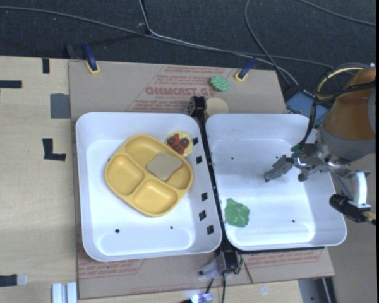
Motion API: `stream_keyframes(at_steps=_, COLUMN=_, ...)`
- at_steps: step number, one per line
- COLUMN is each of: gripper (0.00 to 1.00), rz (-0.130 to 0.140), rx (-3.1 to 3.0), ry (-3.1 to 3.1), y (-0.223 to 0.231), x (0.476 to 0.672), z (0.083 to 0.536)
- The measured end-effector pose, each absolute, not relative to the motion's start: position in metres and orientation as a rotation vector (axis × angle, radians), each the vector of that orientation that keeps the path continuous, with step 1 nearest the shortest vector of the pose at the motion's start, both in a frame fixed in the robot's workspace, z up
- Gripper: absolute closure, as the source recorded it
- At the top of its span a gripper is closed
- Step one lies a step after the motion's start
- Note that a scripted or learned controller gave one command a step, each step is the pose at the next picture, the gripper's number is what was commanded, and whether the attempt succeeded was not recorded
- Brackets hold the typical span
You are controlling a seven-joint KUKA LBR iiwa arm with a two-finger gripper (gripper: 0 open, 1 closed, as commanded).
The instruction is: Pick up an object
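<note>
1. The gripper (289, 169) hangs over the right bin (303, 126), its two fingers spread apart with nothing between them; one dark finger (275, 170) points toward the bins' shared divider.
2. Below and a little left of the fingertips, well apart from them, a green leafy object (236, 213) lies on the bin floor near the divider.
3. Farther left, across the divider, the left bin (95, 188) holds a yellow sectioned plate (129, 169) bearing a tan slice (163, 165), with a small red-and-yellow piece (179, 142) at the plate's upper edge.
</note>
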State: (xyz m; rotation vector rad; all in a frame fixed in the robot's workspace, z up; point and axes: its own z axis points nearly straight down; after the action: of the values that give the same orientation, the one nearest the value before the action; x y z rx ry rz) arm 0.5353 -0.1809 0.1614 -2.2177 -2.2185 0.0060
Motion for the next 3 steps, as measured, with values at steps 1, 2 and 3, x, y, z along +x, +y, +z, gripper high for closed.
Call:
stream_keyframes(at_steps=1, gripper=0.0, rz=0.006, rx=-2.216, ry=-2.219, y=-0.172, x=0.54, z=0.103)
stream_keyframes(at_steps=2, gripper=1.0, rz=0.002, rx=-2.218, ry=-2.223, y=-0.172, x=0.541, z=0.116)
stream_keyframes(at_steps=3, gripper=1.0, rz=-0.002, rx=-2.223, ry=-2.225, y=-0.176, x=0.545, z=0.178)
